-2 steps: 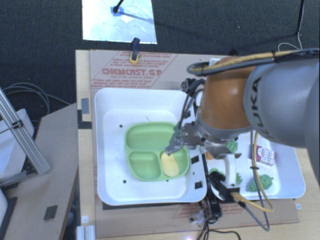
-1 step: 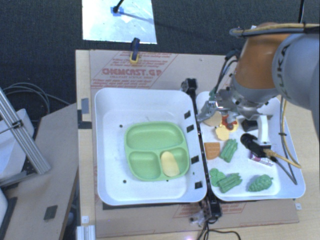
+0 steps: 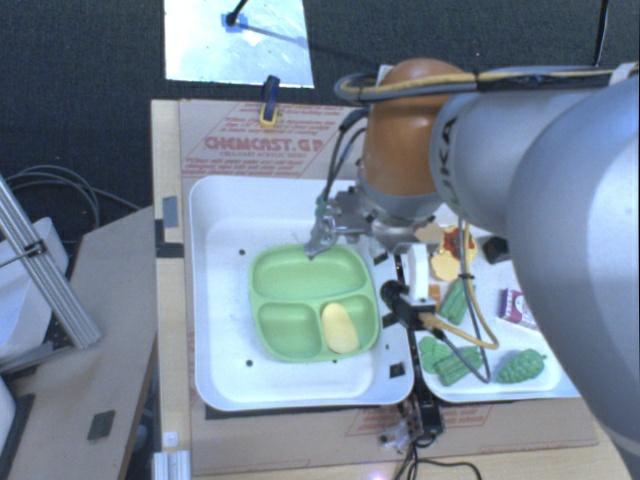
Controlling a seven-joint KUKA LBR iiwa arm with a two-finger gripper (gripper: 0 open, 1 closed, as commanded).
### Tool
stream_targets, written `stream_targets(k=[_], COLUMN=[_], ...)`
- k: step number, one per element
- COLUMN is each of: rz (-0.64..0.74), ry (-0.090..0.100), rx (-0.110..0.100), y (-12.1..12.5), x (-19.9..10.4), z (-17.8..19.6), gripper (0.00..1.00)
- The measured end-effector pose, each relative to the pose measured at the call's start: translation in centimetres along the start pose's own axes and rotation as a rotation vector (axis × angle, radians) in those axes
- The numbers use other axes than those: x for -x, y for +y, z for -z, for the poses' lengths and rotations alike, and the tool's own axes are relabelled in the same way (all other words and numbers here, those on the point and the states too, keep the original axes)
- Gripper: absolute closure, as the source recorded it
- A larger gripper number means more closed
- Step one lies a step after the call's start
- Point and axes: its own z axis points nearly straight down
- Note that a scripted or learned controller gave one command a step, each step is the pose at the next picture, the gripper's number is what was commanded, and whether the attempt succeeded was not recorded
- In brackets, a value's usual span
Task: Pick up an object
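Grey arm casing (image 3: 560, 198) looms nearest, and below its orange band (image 3: 405, 128) the gripper (image 3: 322, 236) hangs at the far rim of the green divided tray (image 3: 300, 288). Its grip state cannot be told (wrist blocks it). A descent here risks striking the rim and missing the yellow piece (image 3: 341, 327) in the tray's near-right compartment.

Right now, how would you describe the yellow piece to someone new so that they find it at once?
Look at the left white bin, which holds a green divided tray. In the tray's lower right compartment lies the yellow piece, a small rounded oval. It is the one yellow thing on that green tray.
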Motion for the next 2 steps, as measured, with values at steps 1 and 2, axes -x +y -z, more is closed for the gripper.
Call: stream_targets(k=[1, 2], rz=[-0.018, -0.029], ry=[-0.006, -0.014], rx=[-0.006, 0.008], y=[-6.3, -2.9], x=[4.7, 21.1], z=[-0.8, 2.4], gripper=[0.0, 0.0])
